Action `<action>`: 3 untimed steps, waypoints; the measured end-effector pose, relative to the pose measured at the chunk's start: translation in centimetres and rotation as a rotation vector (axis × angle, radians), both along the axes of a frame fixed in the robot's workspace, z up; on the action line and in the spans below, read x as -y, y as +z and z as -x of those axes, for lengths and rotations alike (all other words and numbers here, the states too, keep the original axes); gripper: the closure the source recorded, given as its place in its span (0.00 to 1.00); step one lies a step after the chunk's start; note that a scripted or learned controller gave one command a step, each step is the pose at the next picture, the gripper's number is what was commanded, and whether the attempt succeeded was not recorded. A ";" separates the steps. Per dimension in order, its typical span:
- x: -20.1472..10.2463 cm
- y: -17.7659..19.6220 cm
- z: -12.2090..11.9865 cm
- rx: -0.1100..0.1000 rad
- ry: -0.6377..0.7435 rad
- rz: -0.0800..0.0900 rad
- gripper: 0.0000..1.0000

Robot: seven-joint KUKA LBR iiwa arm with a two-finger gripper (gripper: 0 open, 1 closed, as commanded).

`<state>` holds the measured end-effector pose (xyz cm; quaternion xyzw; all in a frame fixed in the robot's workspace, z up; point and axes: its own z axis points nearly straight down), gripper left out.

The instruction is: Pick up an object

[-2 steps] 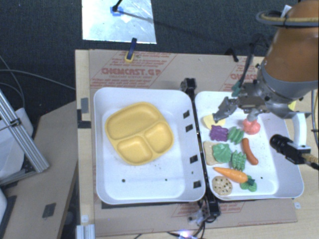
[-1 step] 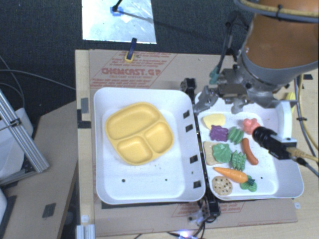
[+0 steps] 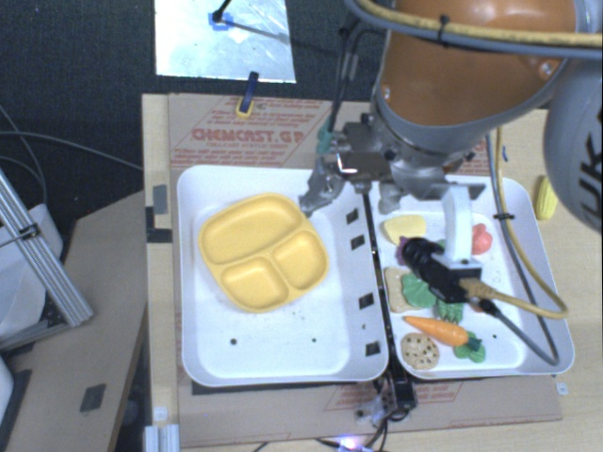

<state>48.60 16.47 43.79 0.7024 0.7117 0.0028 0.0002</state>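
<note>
Looking down from the fixed camera at a slant. Two white bins side by side. In the left bin (image 3: pixel 188 281), a yellow divided plate (image 3: pixel 264 250), lying flat, toward the far side. In the right bin (image 3: pixel 532 262), a scatter of toy food: a yellow wedge (image 3: pixel 405 226), a red piece (image 3: pixel 481 239), a carrot (image 3: pixel 435 328), a cookie (image 3: pixel 419 350), packed fairly close together.

Gripper (image 3: pixel 325 188) above the far right corner of the left bin, just beside the plate's far right rim and near the wall between the bins. Cannot tell whether the jaws are spread or pressed together, since the wrist hides too much. Nothing seen pinched between them.

Probably still the approach, with no pick made yet. Nearest candidate looks like the plate. To do this well:

- Set the jaws across the plate's raised rim, one side inside and one outside.
- Come straight down, keeping clear of the bin wall close by.
- Close only once the rim sits between.
- Lift slowly, expecting a wide plate gripped at one edge to tip or slip.
</note>
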 end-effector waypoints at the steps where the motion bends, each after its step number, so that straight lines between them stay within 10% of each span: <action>1: 0.5 1.0 -0.1 0.000 -0.004 0.002 1.00; 3: 0.5 3.2 -0.2 0.005 0.009 0.001 1.00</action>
